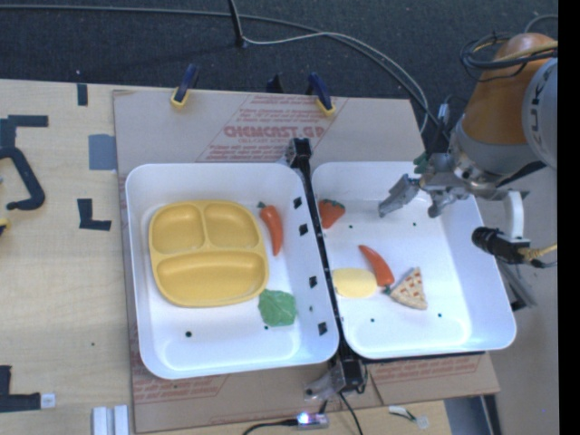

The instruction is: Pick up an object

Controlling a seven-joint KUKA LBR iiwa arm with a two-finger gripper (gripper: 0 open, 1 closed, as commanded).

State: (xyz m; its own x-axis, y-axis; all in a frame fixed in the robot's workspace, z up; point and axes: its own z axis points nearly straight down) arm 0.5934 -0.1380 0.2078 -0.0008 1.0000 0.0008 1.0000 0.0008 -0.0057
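Observation:
My gripper (415, 203) hangs over the far right part of the right bin (471, 324), fingers spread open with nothing between them. Below it in that bin lie a red chili pepper (376, 265), a yellow lemon-like piece (354, 284) and a pizza slice (410, 290). A small red-orange vegetable (331, 213) rests against the bin's left wall, left of the gripper. The left bin (145, 333) holds a yellow divided plate (207, 252), an orange carrot (272, 227) and a green leafy piece (277, 307).
A black divider (313, 243) runs between the two bins. Blue-and-yellow clamps (184, 87) (319, 94) pin the cardboard sheet at the far edge. Cables trail across the dark floor behind the bench and at the front edge.

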